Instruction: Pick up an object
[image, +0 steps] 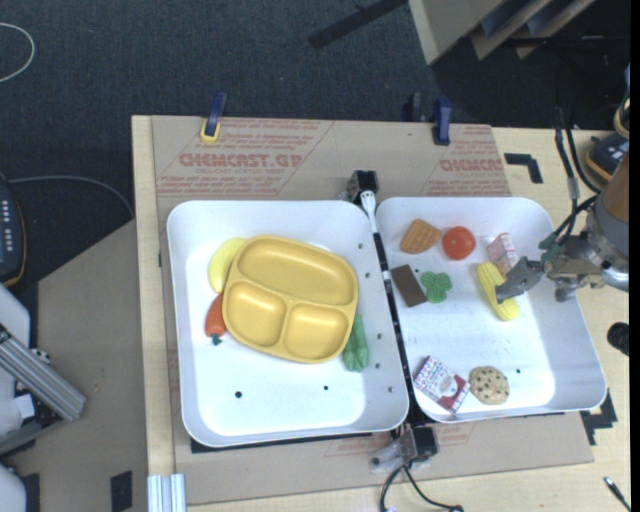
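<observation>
- Nearest you, at the front of the right bin (575, 385), lie a red-and-white packet (439, 382) and a cookie (489, 383), well apart from the arm
- You have the gripper (537, 272) low at the right side of that bin, its dark fingers spread apart with nothing between them
- Your closest target, I judge, is the yellow corn (497, 291), lying just beside the left finger and slanted toward the front of the bin
- Beyond it sit a pink wrapped piece (500, 246), a red tomato (459, 242), an orange waffle-like wedge (420, 237), green broccoli (436, 286) and a brown bar (408, 285)
- To do this step well, centre the fingers over the middle of the corn and turn them so they close across its narrow width, not along its length
- Go down until the tips straddle it near the bin floor, then close; corn is rounded and may roll or squirt out
- Keep clear of the pink piece just behind, so you do not pinch 2 things
- Leave the left bin (190, 300) alone: its yellow tray (290, 298) covers most items
</observation>
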